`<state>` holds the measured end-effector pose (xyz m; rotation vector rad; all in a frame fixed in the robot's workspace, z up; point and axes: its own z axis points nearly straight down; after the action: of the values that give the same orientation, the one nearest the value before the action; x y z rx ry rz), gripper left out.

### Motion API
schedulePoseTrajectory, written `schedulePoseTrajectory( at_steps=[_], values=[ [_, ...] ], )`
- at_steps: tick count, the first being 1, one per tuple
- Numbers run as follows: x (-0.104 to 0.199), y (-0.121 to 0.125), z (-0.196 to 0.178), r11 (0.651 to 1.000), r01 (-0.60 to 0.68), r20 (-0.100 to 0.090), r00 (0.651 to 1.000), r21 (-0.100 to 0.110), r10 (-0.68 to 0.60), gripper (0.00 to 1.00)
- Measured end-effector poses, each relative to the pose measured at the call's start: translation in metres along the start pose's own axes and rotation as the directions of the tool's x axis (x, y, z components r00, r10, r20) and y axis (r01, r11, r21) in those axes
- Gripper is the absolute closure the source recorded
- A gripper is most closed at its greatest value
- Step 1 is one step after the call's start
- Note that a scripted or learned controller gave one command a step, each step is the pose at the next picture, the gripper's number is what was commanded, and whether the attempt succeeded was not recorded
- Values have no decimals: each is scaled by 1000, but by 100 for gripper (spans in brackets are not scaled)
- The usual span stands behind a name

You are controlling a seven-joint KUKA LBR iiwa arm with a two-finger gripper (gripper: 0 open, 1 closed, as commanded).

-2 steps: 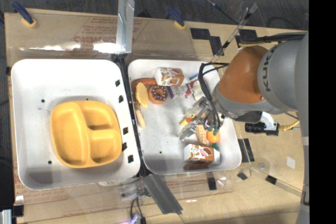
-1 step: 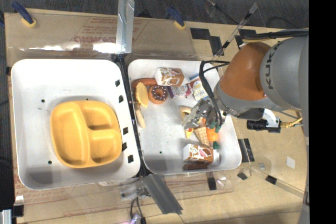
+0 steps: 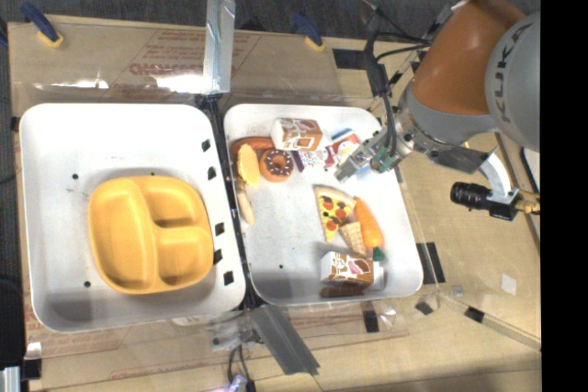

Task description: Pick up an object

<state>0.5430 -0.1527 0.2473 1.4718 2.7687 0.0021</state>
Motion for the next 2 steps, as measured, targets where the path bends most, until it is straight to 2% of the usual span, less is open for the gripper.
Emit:
schedulePoseTrajectory(
  at_steps=[1,2],
  values=[
    [0,-1,2,1000,-1,-4,1000,4,1,0],
    [-35,-43,139,972,234,-5,972,3,-234,0]
  ],
)
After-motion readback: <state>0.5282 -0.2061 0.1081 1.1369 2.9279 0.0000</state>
